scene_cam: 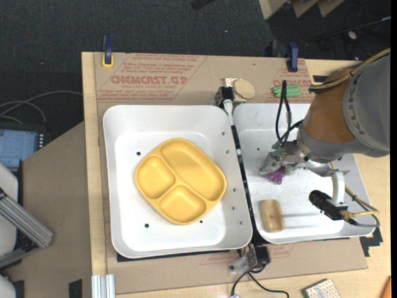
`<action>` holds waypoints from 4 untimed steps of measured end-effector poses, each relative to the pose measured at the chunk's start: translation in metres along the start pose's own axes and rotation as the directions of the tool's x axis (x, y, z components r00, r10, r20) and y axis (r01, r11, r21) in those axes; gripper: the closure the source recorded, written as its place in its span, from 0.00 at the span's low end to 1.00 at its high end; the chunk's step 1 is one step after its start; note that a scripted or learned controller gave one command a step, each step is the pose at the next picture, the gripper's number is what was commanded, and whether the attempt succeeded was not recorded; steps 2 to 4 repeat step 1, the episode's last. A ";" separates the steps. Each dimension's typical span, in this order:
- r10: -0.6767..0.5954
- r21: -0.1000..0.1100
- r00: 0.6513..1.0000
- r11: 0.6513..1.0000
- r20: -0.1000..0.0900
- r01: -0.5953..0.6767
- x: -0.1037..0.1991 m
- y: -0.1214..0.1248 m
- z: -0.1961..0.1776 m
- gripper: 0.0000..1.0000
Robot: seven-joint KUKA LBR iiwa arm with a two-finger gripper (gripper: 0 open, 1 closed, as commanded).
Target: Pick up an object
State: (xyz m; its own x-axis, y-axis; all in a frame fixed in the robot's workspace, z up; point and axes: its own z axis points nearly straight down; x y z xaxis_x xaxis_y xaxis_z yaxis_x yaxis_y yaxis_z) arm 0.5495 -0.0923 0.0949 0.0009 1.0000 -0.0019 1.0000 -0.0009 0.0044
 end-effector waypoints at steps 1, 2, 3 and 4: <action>-0.010 -0.010 1.000 1.000 -0.003 0.010 0.064 0.051 -0.096 1.00; -0.010 -0.010 1.000 1.000 -0.003 0.010 0.064 0.051 -0.096 1.00; -0.010 -0.010 1.000 1.000 -0.003 0.010 0.064 0.051 -0.096 1.00; -0.010 -0.010 1.000 1.000 -0.003 0.010 0.064 0.051 -0.096 1.00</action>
